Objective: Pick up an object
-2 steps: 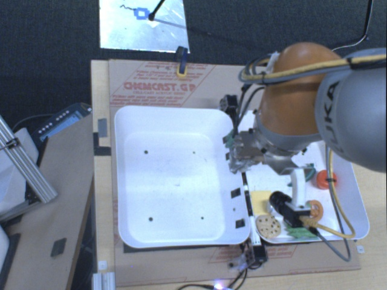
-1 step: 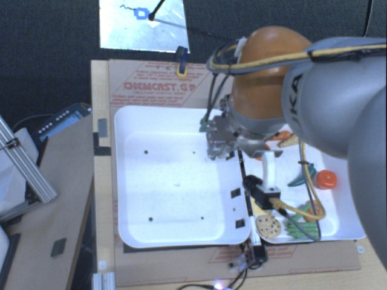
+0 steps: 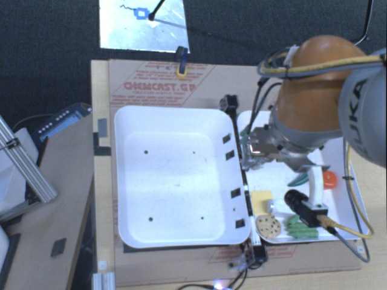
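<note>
The right bin (image 3: 338,234) holds a yellow block (image 3: 261,200), a round tan disc with holes (image 3: 268,226), a green ridged piece (image 3: 302,230), a small orange thing (image 3: 329,179) and a teal strip (image 3: 299,179). My arm's orange wrist covers most of this bin. The gripper (image 3: 253,148) hangs low over the bin's far left part, close to the wall between the bins. It sits above and behind the yellow block, apart from it. The wrist hides what lies under the gripper.
The left bin (image 3: 127,180) stands beside the right one on a cardboard sheet (image 3: 157,83). Black clips (image 3: 230,156) line the wall between the bins. A yellow and blue clamp (image 3: 181,62) sits at the cardboard's far edge.
</note>
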Tool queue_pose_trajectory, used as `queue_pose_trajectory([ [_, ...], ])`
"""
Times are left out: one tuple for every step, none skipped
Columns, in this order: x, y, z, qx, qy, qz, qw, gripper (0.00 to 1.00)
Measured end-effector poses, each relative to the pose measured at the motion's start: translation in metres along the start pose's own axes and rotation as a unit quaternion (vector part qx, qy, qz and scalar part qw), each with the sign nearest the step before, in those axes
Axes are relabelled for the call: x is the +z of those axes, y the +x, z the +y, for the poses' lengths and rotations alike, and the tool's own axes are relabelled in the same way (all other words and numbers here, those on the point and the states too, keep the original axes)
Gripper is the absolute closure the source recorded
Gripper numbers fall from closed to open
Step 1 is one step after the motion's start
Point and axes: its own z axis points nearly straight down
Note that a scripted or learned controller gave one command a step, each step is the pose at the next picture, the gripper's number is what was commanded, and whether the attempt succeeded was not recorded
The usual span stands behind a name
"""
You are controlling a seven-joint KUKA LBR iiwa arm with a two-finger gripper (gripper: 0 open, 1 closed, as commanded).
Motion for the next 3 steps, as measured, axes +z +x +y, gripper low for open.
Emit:
queue_pose_trajectory([
  [0.042,0.052,0.0,-0.005,0.003,0.001,1.0,1.0],
  [-0.057,0.041,0.002,-0.004,-0.004,0.002,1.0,1.0],
  [0.03,0.109,0.014,-0.007,0.004,0.0,1.0,1.0],
])
